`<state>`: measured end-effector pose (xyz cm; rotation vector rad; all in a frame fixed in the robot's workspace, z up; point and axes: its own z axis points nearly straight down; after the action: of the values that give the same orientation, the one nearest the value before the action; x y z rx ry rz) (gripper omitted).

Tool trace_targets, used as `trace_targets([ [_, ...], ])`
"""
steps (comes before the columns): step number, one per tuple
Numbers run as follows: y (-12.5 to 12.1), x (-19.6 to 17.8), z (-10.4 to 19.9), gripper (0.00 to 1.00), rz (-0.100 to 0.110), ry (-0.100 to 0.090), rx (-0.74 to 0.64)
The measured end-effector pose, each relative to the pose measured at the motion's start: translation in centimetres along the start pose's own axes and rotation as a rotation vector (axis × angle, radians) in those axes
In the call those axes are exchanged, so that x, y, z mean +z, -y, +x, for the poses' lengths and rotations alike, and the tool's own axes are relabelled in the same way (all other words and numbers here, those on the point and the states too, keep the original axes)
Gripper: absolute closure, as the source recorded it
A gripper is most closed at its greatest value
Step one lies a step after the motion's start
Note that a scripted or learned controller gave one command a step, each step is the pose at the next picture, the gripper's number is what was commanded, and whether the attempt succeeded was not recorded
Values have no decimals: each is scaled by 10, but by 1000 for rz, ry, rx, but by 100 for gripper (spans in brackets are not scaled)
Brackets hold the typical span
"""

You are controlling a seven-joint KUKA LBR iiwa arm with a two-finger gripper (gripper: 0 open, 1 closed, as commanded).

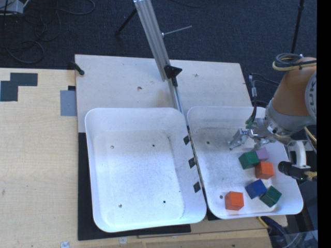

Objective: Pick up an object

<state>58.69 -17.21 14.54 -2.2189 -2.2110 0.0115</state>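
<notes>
Several small blocks lie in the right bin: a green block, a purple block, an orange block, a blue block, a dark green block and another orange block. My gripper hangs over the right bin just up and left of the green block, its metal fingers spread apart with nothing between them. The arm's orange band shows above it at the right edge.
The left bin lies beside the right one, split by a rim with black clips. A slanted aluminium rail stands behind the bins. Cables lie on the dark floor beyond the bench.
</notes>
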Motion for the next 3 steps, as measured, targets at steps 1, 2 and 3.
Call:
trace_targets([
  [1,13,28,-20,0,-27,-1,-12],
  [2,14,31,-23,0,-31,-1,-13],
  [3,15,33,-25,0,-34,1,-13],
])
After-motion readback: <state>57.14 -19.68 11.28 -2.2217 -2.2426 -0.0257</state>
